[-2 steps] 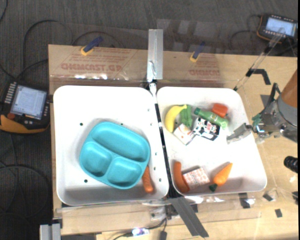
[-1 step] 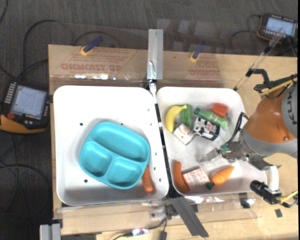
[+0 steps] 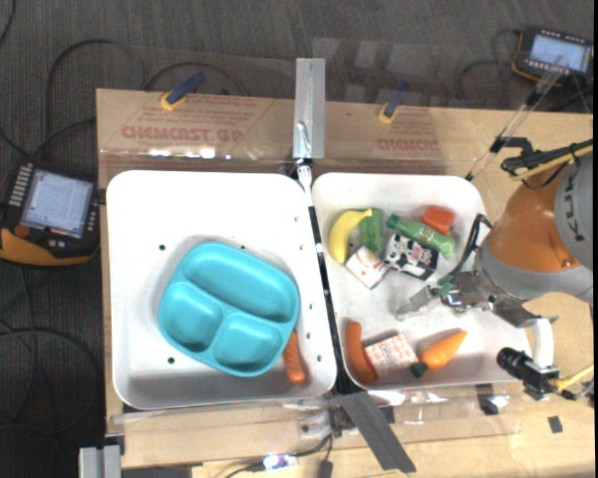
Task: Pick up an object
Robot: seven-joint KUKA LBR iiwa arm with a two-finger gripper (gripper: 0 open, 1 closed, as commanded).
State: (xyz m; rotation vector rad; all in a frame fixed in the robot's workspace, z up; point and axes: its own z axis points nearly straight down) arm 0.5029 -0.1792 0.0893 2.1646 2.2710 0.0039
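My gripper (image 3: pixel 417 304) hangs over the middle of the right bin (image 3: pixel 475 203), reaching in from the right. It is open, its metal fingers (image 3: pixel 407 309) pointing left with nothing between them. Just left of it lies a small white box (image 3: pixel 367 265). Below it are a pink-and-white box (image 3: pixel 389 351), an orange carrot (image 3: pixel 443 349) and a red-orange sausage (image 3: pixel 358 351). At the back of the bin sit a yellow banana (image 3: pixel 344 229), a green item (image 3: pixel 372 232), a dark printed carton (image 3: pixel 412 247) and a red piece (image 3: pixel 438 217).
The left bin (image 3: pixel 140 207) holds a teal divided plate (image 3: pixel 229 307) and a small orange carrot (image 3: pixel 294 358) by the dividing wall. Handheld pendants lie on the floor at far left (image 3: pixel 48 212) and at top right (image 3: pixel 550 55). Cables trail at the right.
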